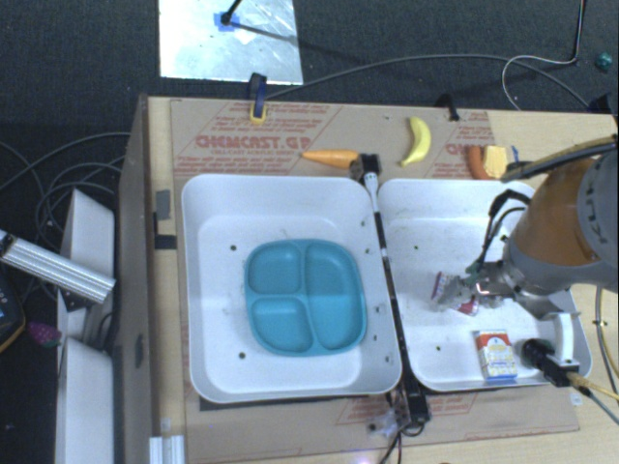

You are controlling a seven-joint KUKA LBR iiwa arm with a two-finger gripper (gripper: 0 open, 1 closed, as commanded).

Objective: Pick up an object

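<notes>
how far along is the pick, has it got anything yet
Done: the arm has reached into the right bin, with the gripper low over a small reddish object. In hand: closing in on that object; the view is too blurred to show a grasp. Left: gripping and lifting it. The small box lies untouched near the bin's front, and the blue divided plate sits in the left bin.

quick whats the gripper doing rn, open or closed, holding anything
Two-finger gripper: low in the right white bin, by a small reddish object; open or closed cannot be told.
</notes>
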